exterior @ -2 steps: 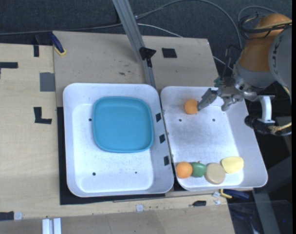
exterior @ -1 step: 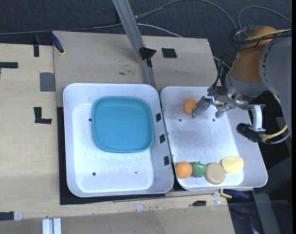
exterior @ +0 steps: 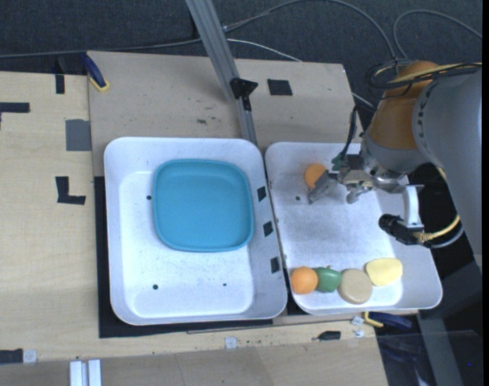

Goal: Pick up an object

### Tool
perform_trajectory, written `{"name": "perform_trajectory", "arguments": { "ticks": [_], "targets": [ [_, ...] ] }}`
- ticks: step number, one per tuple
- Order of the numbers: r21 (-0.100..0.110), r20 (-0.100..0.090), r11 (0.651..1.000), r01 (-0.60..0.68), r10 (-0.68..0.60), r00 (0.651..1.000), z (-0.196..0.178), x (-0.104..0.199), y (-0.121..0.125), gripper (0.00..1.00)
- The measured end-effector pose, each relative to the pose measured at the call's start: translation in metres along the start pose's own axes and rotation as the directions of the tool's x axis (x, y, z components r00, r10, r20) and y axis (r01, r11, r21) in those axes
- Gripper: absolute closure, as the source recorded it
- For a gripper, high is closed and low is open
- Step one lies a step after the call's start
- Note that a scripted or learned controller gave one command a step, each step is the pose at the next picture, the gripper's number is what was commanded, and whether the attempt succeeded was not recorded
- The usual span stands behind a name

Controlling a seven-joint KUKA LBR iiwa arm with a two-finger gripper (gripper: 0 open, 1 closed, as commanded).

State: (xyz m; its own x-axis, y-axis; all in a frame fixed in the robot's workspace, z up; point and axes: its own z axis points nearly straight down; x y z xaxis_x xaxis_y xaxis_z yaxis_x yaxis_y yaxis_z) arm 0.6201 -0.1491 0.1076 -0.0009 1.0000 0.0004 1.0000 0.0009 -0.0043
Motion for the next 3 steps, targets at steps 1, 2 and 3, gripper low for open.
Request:
{"name": "perform_trajectory", "arguments": {
  "ticks": [1, 2, 3],
  "targets": [
    [-0.004, 0.0, 1.0, 0.001, -0.001, 1.0, -0.012, 0.0, 0.001, 1.0],
    [-0.009, 0.001, 1.0, 0.0, 0.0, 1.0, -0.075, 0.003, 0.001, 1.0],
    [-0.009, 0.001, 1.0, 0.0, 0.0, 1.0, -0.138, 0.005, 0.002, 1.0]
  ]
}}
